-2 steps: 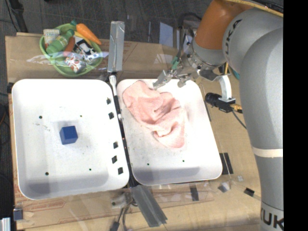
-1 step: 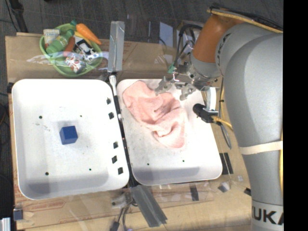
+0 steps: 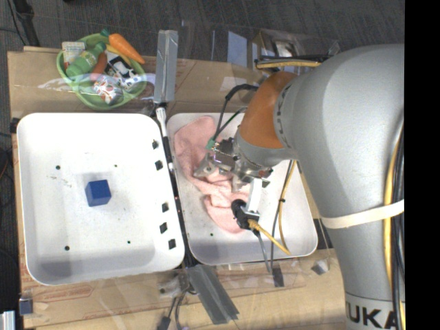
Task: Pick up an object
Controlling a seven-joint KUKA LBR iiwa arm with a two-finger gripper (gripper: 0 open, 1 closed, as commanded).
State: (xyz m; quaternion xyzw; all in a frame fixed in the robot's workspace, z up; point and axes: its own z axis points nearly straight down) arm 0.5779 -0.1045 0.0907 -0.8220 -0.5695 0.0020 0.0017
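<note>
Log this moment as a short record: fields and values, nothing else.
left bin: holds one blue cube, left of centre
right bin: holds a crumpled pink cloth
gripper: low over the pink cloth, in the right bin
arm: reaches in from the right, covering much of the right bin
green bowl: outside the bins at upper left, filled with small items including an orange carrot

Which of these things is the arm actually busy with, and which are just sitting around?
In the job:
- gripper, down on the cloth
- pink cloth in the right bin

Lying about:
- blue cube in the left bin
- green bowl of odds and ends behind the bins
</note>
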